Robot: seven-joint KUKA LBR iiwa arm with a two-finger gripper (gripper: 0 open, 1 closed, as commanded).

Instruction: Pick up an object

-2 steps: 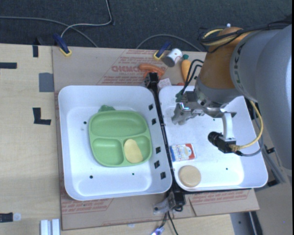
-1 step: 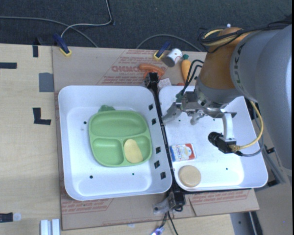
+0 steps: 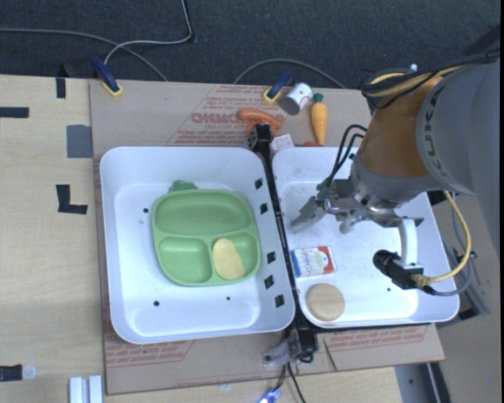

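Observation:
In the right bin [image 3: 420,309], a small blue, red and white carton [image 3: 312,261] lies near the left wall. A round tan bun [image 3: 325,301] sits just in front of it. My gripper [image 3: 324,219] hangs over the middle of this bin, a little behind the carton. It is open, its fingers [image 3: 305,216] spread with nothing between them. The left bin [image 3: 126,225] holds a green divided plate [image 3: 203,217] with a yellow piece [image 3: 228,259] in its front right compartment.
Behind the right bin, on the cardboard, lie a toy carrot [image 3: 318,120], an orange sausage [image 3: 260,117] and a small white cylinder [image 3: 298,97]. Blue clamps [image 3: 107,78] hold the cardboard's back edge. A black connector and yellow cable [image 3: 399,269] hang by the wrist.

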